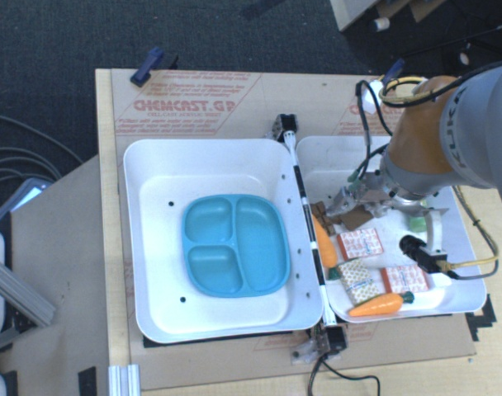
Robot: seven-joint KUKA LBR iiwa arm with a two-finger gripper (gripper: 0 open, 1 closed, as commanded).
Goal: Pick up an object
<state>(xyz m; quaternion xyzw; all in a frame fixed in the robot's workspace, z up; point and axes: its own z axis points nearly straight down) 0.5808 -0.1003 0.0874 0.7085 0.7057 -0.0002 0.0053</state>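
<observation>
My gripper (348, 202) hangs low over the left part of the right bin (333, 151), on the grey arm with its orange band (416, 134). Just under it lies a brown flat piece (357, 219); whether it is touched I cannot tell. Beside the divider lies an orange carrot-like piece (324, 247). A second carrot (375, 305) rests at the bin's front edge. Red-patterned packets lie at the centre (360, 242), front (361, 281) and front right (406, 280). A green item (417, 221) peeks out beneath the wrist.
The left bin (144, 172) holds a blue divided plate (234, 244) in its middle. A black-clipped rail (299, 184) separates the two bins. Cables run over the right bin's far corner (368, 114). Cardboard (185, 101) lies behind the bins.
</observation>
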